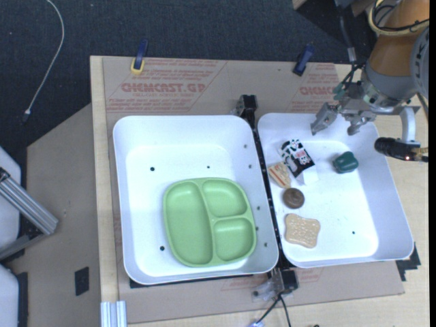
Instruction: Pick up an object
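My gripper (338, 124) hangs over the far edge of the right bin (381, 216), open, its two fingers spread apart with nothing between them. Below it in the bin lie a black-and-white cow toy (297, 157), a dark green lump (345, 162), a striped wafer (279, 175), a round brown cookie (293, 197) and a slice of toast (302, 229). The cow toy sits a little to the left of and nearer than the gripper; the green lump lies almost straight under the right finger's side.
The left bin (136, 155) holds a light green divided plate (208, 220). Black clips (246, 105) join the bins at their shared wall. The arm's grey and orange wrist (395, 53) rises at the upper right. Blue clamps (303, 58) hold the cardboard.
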{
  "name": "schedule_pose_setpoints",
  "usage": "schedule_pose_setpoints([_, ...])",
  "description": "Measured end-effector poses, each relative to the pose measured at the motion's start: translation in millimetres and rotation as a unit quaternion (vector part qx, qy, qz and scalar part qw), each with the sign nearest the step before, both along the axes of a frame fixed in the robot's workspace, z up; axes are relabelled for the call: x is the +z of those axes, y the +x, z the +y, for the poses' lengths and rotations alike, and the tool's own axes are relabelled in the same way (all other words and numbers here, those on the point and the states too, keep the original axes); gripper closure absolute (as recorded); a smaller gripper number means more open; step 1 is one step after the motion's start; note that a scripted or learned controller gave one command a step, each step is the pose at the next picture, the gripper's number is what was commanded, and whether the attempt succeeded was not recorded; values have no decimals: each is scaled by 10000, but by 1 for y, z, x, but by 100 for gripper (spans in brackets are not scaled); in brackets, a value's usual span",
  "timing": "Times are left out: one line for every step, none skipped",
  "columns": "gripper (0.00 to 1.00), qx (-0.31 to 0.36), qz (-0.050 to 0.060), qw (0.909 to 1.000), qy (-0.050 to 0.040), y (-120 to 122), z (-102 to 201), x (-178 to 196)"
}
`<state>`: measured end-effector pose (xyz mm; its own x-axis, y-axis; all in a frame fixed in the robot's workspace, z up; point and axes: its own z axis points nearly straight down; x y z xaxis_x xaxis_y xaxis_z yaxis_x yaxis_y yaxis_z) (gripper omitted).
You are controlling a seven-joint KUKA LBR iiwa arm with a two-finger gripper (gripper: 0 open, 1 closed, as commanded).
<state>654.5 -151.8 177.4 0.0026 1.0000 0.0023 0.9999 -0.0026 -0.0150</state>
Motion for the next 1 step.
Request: schedule_pose_setpoints([0, 14, -72, 10000, -12, 3, 0, 8])
